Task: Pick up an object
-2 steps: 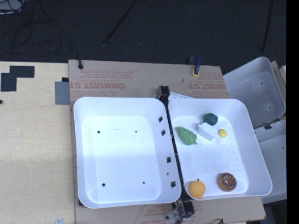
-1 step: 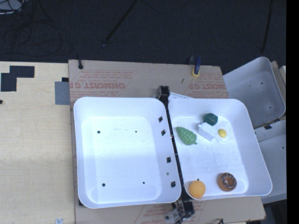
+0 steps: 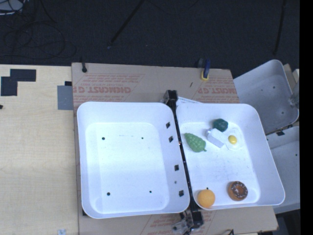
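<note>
1. The two shallow white plastic bins look smooth and glossy with rounded corners. The left bin [image 3: 80, 131] shows a bare floor with a few small dark dots. The right bin [image 3: 220, 173] has all the stuff.
2. Upper middle of the right bin is a tight cluster:
   - a bumpy green leafy-looking toy [image 3: 195, 142]
   - a small white block [image 3: 214, 138]
   - a dark teal rounded lump [image 3: 220, 125] just above the block
   - a flat fried-egg toy with a yellow yolk [image 3: 232, 140] just beside the block
3. Near the front wall are a smooth orange ball [image 3: 206, 198], tucked into the front-left corner, and a brown ring doughnut [image 3: 237, 190] near it.
4. The middle of the right bin's floor is open between the cluster and the front pair.
5. The bins sit on printed brown cardboard [image 3: 127, 84] over a pale wooden bench [image 3: 34, 155].
</note>
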